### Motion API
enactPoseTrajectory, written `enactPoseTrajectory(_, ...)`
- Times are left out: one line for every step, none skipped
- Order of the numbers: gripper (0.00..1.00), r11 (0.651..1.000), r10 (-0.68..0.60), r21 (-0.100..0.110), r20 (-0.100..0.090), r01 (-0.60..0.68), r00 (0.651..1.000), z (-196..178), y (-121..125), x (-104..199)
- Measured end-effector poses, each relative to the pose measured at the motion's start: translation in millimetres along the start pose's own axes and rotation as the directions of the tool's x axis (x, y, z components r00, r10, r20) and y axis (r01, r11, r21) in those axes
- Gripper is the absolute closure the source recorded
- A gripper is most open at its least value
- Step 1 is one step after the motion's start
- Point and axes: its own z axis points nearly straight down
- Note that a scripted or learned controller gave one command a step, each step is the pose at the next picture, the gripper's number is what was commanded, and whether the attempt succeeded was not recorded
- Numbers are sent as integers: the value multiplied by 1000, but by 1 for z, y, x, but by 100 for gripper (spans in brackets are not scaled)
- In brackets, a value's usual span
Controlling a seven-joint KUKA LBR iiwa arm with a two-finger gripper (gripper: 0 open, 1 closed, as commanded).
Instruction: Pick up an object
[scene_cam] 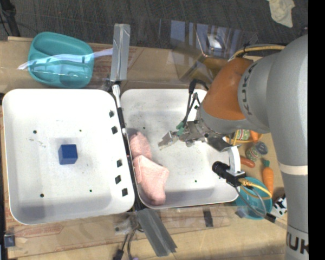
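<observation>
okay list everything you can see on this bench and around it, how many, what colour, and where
bins: two, white, side by side on the bench
cube: one, blue, on the floor of the left bin
cloth: one, pink, bunched against the left wall of the right bin
scoop-like container: one, teal, on the bench behind the left bin
carrot-like toy: one, orange, on the bench right of the right bin, among small items too cluttered to name
rag: one, pale, on the dark floor at top right
arm: one, grey with an orange band, reaching in from the right
gripper: one, metallic, over the middle of the right bin, apart from the cloth
</observation>
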Motion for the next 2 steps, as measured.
enactPoseTrajectory(0, 995, -96, -5, 2, 96, 995, 37, -22, 43)
enactPoseTrajectory(0, 994, -113, -4, 1, 113, 994, 37, 11, 40)
